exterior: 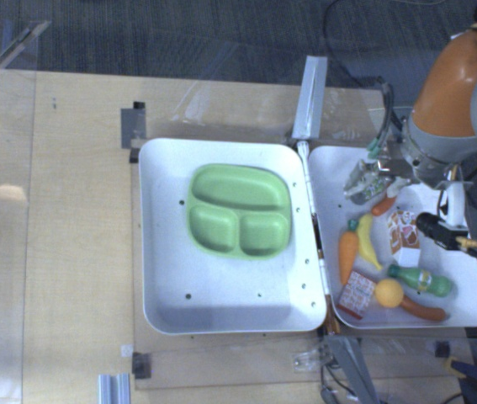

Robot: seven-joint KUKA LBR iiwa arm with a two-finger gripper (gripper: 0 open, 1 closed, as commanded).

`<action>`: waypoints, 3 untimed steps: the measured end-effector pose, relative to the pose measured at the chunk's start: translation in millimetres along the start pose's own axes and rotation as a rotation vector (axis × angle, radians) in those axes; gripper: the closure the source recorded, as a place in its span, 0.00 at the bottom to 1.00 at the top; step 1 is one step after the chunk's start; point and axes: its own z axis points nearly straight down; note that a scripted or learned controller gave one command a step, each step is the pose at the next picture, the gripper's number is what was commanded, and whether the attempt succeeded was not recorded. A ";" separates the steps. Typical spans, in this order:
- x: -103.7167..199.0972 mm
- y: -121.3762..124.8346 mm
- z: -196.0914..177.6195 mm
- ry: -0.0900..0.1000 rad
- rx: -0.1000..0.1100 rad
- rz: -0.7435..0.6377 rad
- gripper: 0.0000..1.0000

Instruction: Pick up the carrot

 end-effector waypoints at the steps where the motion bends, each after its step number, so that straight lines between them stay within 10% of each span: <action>1: -36.6 29.1 102.8 -0.001 -0.003 -0.209 0.00; 2: -35.9 29.7 92.8 -0.001 -0.003 -0.210 1.00; 3: -40.9 54.5 109.3 0.006 0.070 -0.542 1.00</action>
